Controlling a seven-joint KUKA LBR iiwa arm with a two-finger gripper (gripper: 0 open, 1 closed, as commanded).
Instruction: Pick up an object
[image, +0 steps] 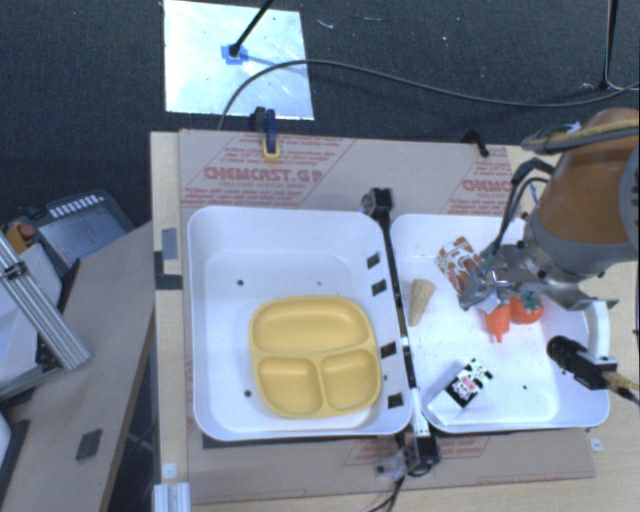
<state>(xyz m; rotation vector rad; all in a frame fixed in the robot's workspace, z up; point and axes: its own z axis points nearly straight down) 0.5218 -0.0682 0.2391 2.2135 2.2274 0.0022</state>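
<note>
Arm (590, 190) reaches in from the right, over the right bin (530, 405). Gripper (478, 290) sits low in that bin's upper middle part. Open or closed: cannot tell, the wrist and metal parts block the tip. Nothing is seen held.

Loose things for picking all lie in the right bin:
- Brown, white and red packet (456, 262), just beside the gripper on its far left side, possibly touching.
- Orange toy (510, 312), carrot-like with a bit of green, just beside the gripper on its near right side.
- Tan cone (421, 298), near the bin's left wall, left of the gripper and apart from it.
- Small black-and-white toy (466, 384), toward the near edge, well apart from the gripper.

Left bin (215, 225) holds a yellow plate (313, 355) with three compartments, lying flat toward the near side. Both bins rest on a brown printed board (300, 170).
</note>
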